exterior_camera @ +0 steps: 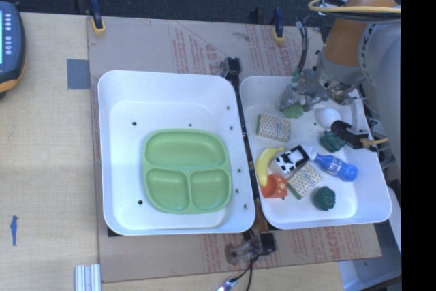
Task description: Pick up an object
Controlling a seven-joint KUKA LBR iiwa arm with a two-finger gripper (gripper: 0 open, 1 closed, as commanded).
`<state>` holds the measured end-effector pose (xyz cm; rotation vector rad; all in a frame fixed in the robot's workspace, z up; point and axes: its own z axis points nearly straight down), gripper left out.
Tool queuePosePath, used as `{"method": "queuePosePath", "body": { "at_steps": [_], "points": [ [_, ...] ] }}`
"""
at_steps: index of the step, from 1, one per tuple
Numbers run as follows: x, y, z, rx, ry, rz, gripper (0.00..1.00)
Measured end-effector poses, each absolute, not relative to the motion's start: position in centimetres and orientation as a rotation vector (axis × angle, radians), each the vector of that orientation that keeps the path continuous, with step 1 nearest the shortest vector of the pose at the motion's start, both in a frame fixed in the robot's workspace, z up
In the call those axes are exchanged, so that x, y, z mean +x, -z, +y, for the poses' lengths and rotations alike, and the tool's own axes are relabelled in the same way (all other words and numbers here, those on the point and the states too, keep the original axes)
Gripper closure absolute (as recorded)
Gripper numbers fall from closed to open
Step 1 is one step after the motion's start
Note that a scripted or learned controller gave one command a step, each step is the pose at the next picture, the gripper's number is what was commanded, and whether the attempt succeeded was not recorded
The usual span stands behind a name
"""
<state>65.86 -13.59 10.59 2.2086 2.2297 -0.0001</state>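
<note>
My gripper point(300, 97) hangs low over the back left part of the right bin point(368, 215), reaching in from the right under the orange-banded wrist point(351, 31). Just below its tip lies a small green patterned piece point(291, 110). Other objects lie loose in this bin: a patterned square card point(273, 126), a yellow banana point(266, 161), a black-and-white cow toy point(293, 159), a red piece point(275, 187), a patterned box point(304, 178), a blue bottle point(336, 167), a dark green ball point(324, 197), a teal lump point(332, 142) and a white egg point(326, 116).
The left bin point(116, 146) holds a green divided plate point(186, 169). Blue clamps point(96, 16) hold the board at the back. A grey and orange device point(9, 44) lies at the far left of the bench.
</note>
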Motion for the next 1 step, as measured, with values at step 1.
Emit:
{"method": "queuePosePath", "body": {
  "at_steps": [1],
  "points": [
    [61.60,-20.75,-7.65,2.213,-0.004,2.231,1.00]
  ]
}}
